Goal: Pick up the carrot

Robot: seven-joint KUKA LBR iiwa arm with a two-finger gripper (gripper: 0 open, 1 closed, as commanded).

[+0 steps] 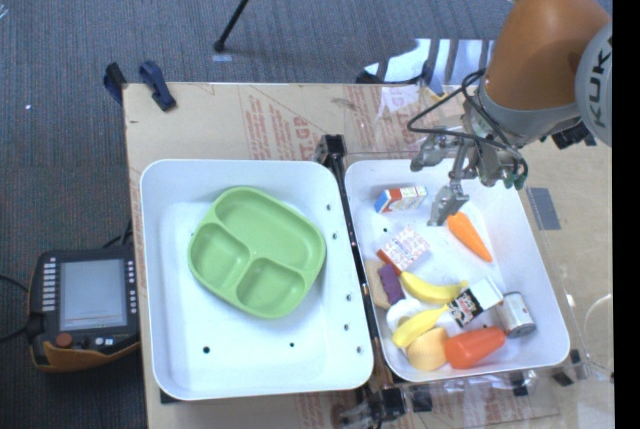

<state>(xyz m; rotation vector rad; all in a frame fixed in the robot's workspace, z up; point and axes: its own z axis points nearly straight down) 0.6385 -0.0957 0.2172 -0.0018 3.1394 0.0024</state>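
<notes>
- The jaws (455, 200) of the grey arm hang over the upper part of the right-hand shallow white bin (540, 262); their fingers look slightly apart with nothing between them, though the view is too small to be sure of the gap.
- The arm reaches in from the right, its large orange band (545, 42) above the wrist, black cables looping around the wrist, and the fingers pointing down and slightly left into the bin.
- The small orange tapered carrot (469, 235) lies on the bin floor just below and right of the fingertips, its thick end very near the lower finger; contact cannot be judged.
- Left of the jaws sits a small white, red and blue carton (400, 199).
- Lower in the same bin lie a red-and-white patterned packet (404, 247), a yellow banana (428, 290), a silver can (516, 314) and a reddish-orange pepper-like piece (474, 347).
- The left-hand shallow white bin (170, 217) holds a light green plastic plate with three compartments (257, 252).
- Both bins rest on a brown cardboard-covered worktop (250, 122).
</notes>
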